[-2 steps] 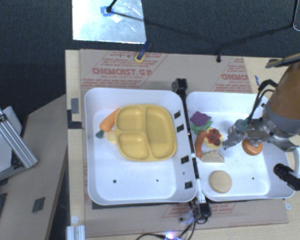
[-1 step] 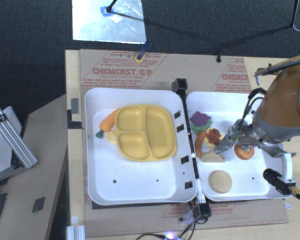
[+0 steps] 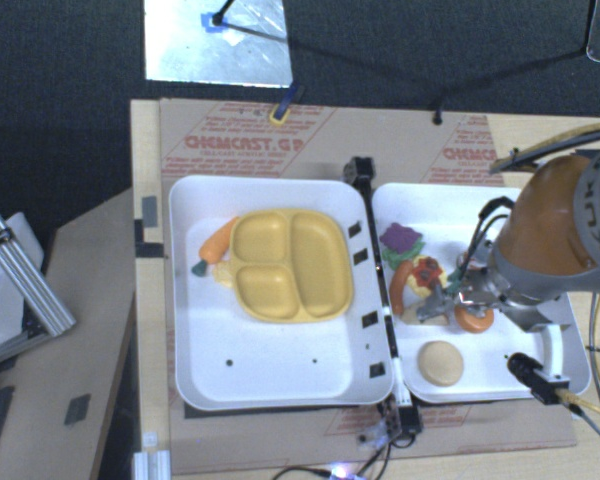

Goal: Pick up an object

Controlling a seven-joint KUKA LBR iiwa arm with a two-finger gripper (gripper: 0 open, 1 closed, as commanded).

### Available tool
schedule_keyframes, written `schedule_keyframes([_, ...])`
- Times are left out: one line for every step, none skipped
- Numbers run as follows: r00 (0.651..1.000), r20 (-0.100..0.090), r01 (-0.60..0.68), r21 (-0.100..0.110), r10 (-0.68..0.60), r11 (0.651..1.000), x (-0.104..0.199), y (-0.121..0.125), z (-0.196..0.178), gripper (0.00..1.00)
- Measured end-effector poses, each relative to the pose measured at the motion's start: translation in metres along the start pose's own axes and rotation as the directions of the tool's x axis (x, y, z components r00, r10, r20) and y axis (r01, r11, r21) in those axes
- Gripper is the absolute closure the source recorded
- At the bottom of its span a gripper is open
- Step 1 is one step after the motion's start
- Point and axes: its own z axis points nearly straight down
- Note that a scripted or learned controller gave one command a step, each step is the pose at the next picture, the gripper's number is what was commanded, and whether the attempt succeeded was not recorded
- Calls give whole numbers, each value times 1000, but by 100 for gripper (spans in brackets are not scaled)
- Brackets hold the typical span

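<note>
My gripper [image 3: 442, 304] hangs low over the middle of the right bin [image 3: 500, 200], with the arm coming in from the right. Just left of it lies a cluster of toy food: a purple piece [image 3: 400, 237], a red and yellow piece [image 3: 423, 271] and an orange sausage-like piece [image 3: 396, 288]. An orange-red round piece [image 3: 474, 319] sits right beside the gripper, partly hidden by it. Nearer the front of the bin rests a tan round bun [image 3: 441, 362]. The gripper's body blocks sight of anything between its tips.
The left bin [image 3: 195, 368] holds a yellow divided plate [image 3: 287, 264] with a toy carrot [image 3: 216, 241] at its left edge. A black-clipped divider [image 3: 372, 268] separates the bins. Cardboard lies under both bins.
</note>
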Motion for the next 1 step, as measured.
schedule_keyframes([1000,3,0,-9,0,1000,-1,2,27,0])
